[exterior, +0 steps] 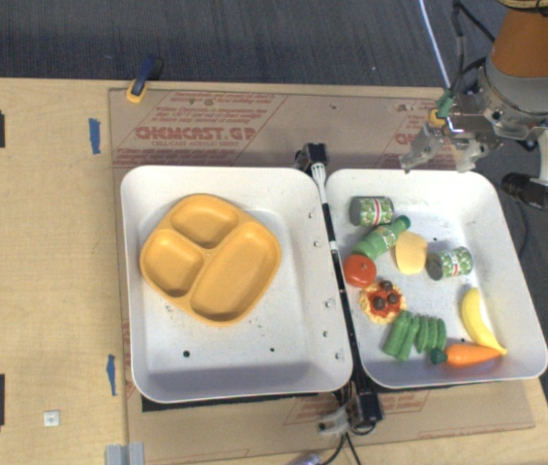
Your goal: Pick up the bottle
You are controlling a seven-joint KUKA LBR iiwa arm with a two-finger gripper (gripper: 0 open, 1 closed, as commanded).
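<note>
Two cans (372,209) and lemon (411,253) crowd green bottle (381,239); pincer (438,150), fingers apart, hovers beyond far rim, risks snagging neighbour.

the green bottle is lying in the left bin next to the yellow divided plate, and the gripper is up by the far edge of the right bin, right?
Not quite. The camera view shows the green bottle lying in the right bin among the toy food, not in the left bin, where the yellow divided plate sits by itself. The rest holds: the gripper is by the right bin's far edge.
</note>
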